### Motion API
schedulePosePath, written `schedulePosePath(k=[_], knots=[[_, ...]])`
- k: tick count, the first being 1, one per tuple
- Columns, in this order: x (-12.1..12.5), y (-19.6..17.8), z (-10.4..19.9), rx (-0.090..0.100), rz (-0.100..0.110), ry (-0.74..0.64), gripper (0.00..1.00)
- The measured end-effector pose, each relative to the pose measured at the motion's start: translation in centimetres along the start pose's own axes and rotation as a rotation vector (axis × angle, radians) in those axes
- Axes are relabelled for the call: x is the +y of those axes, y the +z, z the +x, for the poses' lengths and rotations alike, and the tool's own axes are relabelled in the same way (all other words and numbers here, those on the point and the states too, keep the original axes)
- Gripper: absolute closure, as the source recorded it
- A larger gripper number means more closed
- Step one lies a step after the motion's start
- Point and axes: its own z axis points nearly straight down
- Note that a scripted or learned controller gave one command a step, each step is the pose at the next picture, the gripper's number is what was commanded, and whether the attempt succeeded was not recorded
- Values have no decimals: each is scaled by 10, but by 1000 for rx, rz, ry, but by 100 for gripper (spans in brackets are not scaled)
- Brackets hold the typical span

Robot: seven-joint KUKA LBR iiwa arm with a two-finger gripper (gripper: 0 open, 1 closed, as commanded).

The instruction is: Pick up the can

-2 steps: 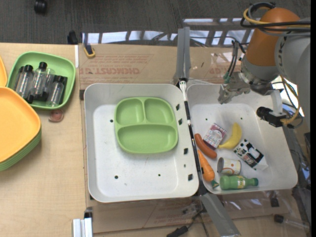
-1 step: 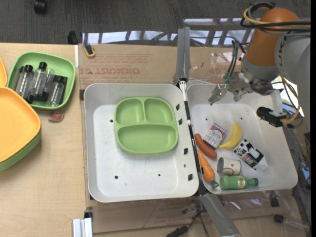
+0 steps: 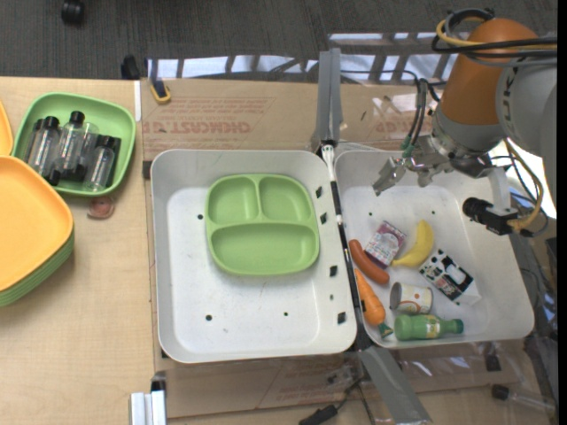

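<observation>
The can [image 3: 413, 297] is a small pale cylinder lying on its side near the front of the right bin [image 3: 496, 264], its round end facing left. It lies between a carrot [image 3: 371, 299] and a black-and-white packet [image 3: 450, 278], just behind a green bottle [image 3: 428, 328]. My gripper [image 3: 403, 173] hangs over the back of the right bin, well behind the can and apart from it. Its fingers are spread open with nothing between them.
The right bin also holds a red sausage [image 3: 368, 261], a purple packet [image 3: 384, 242] and a banana [image 3: 416, 245]. A green divided plate [image 3: 262, 223] lies in the left bin [image 3: 177, 308]. On the bench at left stand a green tray of bottles [image 3: 74, 143] and orange plates [image 3: 31, 237].
</observation>
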Motion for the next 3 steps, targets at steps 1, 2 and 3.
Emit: schedulePosePath(k=[1, 2, 3], knots=[[-38, -42, 23, 0, 0, 143, 0], [-44, -41, 43, 0, 1, 248, 0], [-93, 27, -12, 0, 0, 198, 0]])
